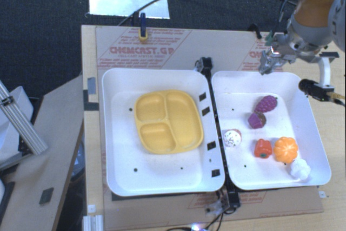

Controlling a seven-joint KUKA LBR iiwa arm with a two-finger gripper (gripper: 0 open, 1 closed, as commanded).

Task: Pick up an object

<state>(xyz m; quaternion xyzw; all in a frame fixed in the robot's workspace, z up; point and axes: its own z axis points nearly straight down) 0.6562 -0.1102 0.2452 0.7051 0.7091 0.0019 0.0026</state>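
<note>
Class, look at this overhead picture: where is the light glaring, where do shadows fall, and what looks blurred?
Camera view: the white bins look bright and slightly washed out; soft shadows sit under the yellow divided plate and the orange pumpkin toy; the tool and the arm above it look blurred.

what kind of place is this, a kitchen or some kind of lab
Most likely a robotics lab test bench, not a kitchen: a robot arm reaches over two white bins, and the food is toys, such as an orange pumpkin, beside a yellow divided plate.

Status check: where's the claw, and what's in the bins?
Claw above right bin's far rim. Toy food untouched in it. Yellow tray in left bin.
</note>
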